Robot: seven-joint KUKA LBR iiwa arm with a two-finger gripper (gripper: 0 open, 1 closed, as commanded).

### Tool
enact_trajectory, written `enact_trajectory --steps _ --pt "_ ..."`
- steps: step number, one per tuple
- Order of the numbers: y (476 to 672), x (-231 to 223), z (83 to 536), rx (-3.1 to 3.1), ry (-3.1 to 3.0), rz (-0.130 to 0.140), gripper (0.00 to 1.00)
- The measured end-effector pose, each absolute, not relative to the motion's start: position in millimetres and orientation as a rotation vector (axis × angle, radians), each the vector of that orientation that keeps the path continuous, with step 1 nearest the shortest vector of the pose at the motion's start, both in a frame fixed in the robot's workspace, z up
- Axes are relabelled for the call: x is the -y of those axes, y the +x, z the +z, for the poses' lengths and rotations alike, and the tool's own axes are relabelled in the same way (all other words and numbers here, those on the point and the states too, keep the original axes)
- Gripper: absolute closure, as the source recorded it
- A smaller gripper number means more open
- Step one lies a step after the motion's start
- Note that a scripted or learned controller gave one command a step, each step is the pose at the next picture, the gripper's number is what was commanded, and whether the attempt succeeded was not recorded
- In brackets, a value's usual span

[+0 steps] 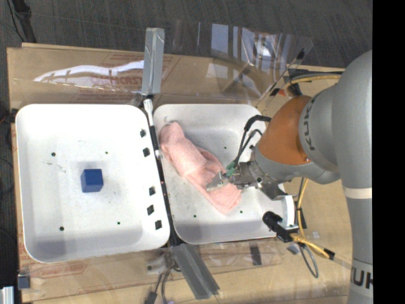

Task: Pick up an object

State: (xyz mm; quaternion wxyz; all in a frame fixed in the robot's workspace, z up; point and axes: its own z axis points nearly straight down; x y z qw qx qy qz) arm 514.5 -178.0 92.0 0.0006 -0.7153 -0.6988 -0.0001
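1. Two shallow white bins sit side by side on the bench: the left bin (38, 170) and the right bin (202, 116), their inner rims meeting along a dark seam with small black clips.
2. A pink cloth (193, 163) lies crumpled in the right bin, stretching on a diagonal from near the bin's upper left corner down toward its middle.
3. A small blue cube (92, 180) rests on the floor of the left bin, left of that bin's centre and well apart from the cloth.
4. The grey arm (345, 125), with its orange band (281, 138), reaches in from the right and hangs over the right side of the right bin.
5. The gripper (221, 178) is down at the lower right part of the cloth, touching or just above the fabric.
6. The fingertips are small and partly lost against the pink folds, so I cannot tell whether they are spread or closed, nor whether any fabric sits between them.
7. Cables (310, 249) trail from the wrist over the bin's lower right rim.
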Motion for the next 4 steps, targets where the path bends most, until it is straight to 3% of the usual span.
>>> enact_trajectory --steps 1,2,3,4 --pt "496.9 191 115 2.263 -2.175 0.002 0.0" --pt "499.5 147 92 2.37 -2.056 0.001 0.0" --pt "499.9 147 101 2.374 -2.05 0.002 1.0" --pt "526.2 96 255 2.436 -1.983 0.0 1.0"
